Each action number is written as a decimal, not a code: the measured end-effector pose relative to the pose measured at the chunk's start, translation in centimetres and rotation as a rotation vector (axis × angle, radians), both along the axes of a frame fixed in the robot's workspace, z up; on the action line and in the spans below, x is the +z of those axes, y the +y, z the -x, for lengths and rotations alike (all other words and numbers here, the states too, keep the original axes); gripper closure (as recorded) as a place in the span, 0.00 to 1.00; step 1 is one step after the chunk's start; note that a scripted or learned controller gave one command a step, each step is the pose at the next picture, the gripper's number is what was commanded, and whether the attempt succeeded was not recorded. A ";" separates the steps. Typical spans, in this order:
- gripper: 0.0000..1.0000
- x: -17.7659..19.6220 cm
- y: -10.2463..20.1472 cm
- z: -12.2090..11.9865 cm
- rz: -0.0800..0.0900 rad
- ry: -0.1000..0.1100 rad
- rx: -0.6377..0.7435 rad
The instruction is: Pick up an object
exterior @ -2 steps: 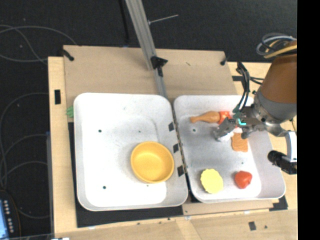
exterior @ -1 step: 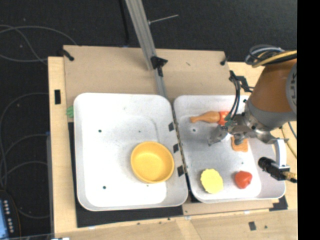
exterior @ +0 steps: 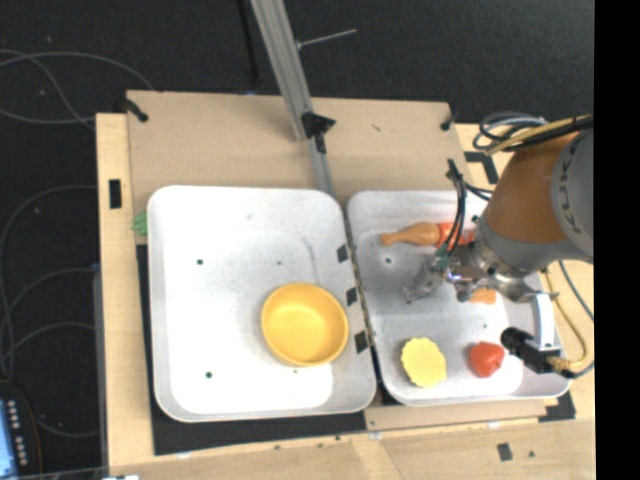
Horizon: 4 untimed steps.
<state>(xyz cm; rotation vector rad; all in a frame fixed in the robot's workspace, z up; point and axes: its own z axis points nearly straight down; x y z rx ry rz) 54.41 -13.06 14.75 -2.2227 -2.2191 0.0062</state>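
Hand (exterior: 440, 271) low inside the right-hand white bin (exterior: 395, 213), near that bin's centre; whether its fingers are open or closed I cannot tell, and nothing shows held in it, so I judge the pick not yet made: closing on something and lifting it clear are all left to do.

Going left to right: the left-hand white bin (exterior: 200, 238) carries a round yellow plastic bowl (exterior: 304, 324) at about 5 o'clock. In the right bin, a scalloped yellow disc (exterior: 424, 362) lies at 6 o'clock, an orange carrot-shaped toy (exterior: 412, 235) at 12 o'clock just above the hand (the nearest candidate, by my reading), and a small red rounded object (exterior: 486, 358) at 4 o'clock.

Both bins sit on a tan board surface (exterior: 220, 138). A grey metal strut (exterior: 283, 53) slants in from 12 o'clock. Around the board the floor is dark (exterior: 60, 28), with thin cables looping at 9 o'clock.
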 end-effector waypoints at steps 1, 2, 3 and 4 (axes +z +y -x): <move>0.00 -4.9 -0.2 0.0 0.001 -0.002 0.000; 1.00 -3.6 -0.1 -0.1 -0.003 -0.009 -0.005; 1.00 0.7 0.0 -0.1 -0.002 -0.009 0.004; 1.00 5.9 -0.8 -1.0 -0.001 -0.005 0.004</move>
